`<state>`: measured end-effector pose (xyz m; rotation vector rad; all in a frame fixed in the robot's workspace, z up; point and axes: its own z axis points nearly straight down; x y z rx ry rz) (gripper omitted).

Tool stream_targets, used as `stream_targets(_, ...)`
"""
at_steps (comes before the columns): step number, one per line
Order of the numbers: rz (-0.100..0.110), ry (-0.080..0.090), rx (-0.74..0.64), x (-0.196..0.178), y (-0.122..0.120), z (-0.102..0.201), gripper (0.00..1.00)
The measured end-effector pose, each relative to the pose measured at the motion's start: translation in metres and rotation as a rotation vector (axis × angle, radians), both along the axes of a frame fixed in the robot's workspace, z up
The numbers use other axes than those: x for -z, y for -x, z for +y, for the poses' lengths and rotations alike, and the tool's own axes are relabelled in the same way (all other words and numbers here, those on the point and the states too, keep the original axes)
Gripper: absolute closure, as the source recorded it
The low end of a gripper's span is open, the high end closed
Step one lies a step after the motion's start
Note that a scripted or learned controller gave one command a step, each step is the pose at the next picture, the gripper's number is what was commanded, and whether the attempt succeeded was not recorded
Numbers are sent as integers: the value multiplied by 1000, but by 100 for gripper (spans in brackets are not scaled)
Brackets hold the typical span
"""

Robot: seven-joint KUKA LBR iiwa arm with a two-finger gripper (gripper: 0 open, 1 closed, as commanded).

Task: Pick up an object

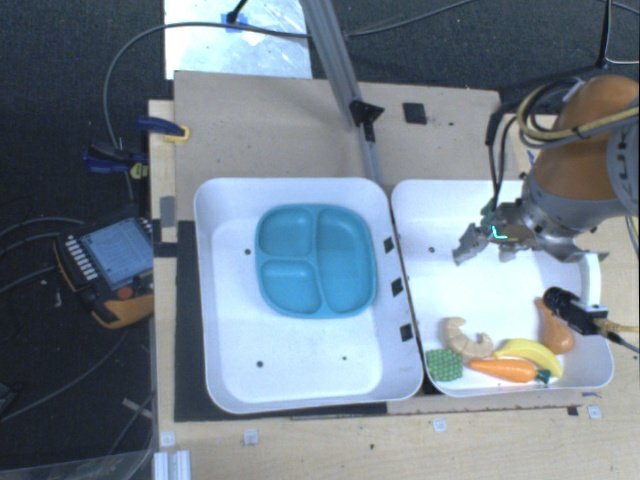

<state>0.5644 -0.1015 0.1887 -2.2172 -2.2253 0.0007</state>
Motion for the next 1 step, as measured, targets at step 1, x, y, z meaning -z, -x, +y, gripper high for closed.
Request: stream_targets(1, -2, 0, 0, -1, -1, 0, 0)
